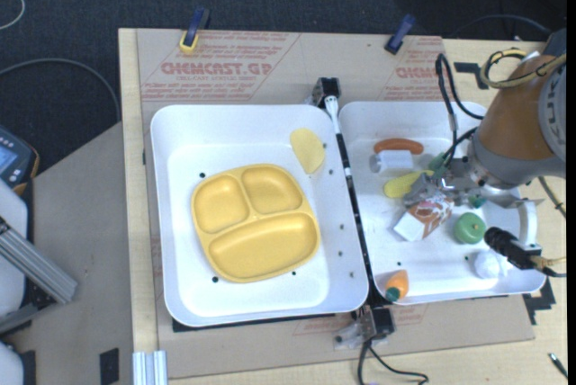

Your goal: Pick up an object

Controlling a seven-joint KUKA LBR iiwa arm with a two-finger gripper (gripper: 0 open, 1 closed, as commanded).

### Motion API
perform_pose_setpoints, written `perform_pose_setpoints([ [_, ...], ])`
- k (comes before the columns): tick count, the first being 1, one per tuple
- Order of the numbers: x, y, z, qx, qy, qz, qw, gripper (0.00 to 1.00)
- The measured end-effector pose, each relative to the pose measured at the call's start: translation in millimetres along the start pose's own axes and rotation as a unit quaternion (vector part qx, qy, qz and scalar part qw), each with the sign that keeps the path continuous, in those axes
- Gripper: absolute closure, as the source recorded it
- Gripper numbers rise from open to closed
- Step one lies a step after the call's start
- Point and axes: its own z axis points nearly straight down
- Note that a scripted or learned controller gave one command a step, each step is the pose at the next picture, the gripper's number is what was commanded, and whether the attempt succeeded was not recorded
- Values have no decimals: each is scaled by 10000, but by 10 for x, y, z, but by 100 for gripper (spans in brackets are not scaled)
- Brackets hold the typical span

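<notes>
The right bin [360,194] holds several small items. An orange sausage [398,145] lies at the back with a white-grey piece [392,162] just in front of it. A yellow banana-like piece [399,186] sits mid-bin, next to a red and white packet [421,219]. A green round object [469,228] lies to the right, a small white object [487,264] near the front right corner, and an orange carrot [395,284] at the front wall. My gripper [441,187] hangs low over the packet and the yellow piece, with the grey and orange arm [517,122] reaching in from the right.
The left bin [171,194] carries a yellow divided plate [256,221] and a pale yellow chip-shaped piece [308,149] at its back right. Black cables [447,91] run along the arm above the right bin. Clamps hold the cardboard base at its far edge.
</notes>
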Motion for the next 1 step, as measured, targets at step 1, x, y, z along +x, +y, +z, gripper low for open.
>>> perform_pose_setpoints([
  [1, 17, -19, -103, 9, 6, 3, 10000, 100],
])
